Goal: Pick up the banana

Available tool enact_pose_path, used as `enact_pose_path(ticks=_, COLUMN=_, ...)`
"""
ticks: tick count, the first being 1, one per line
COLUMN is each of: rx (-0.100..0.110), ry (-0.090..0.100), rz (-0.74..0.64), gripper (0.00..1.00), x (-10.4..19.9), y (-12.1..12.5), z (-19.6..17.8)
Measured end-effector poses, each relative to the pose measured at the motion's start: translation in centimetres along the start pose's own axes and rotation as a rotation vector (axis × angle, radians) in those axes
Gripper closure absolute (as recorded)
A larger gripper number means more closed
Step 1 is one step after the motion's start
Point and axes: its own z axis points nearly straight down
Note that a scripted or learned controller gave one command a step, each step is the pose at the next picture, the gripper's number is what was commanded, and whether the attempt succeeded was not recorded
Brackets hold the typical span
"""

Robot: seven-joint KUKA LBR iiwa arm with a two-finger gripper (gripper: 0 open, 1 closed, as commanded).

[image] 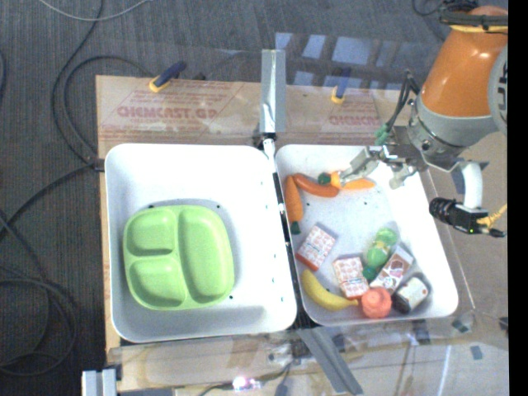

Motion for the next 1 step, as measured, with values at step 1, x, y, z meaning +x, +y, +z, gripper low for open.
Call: enact_pose_path(ticks=1, rx=0.0, ry=-0.001, rz=-0.195, gripper=0.0, x=11.6, y=-1.39, z=8.62)
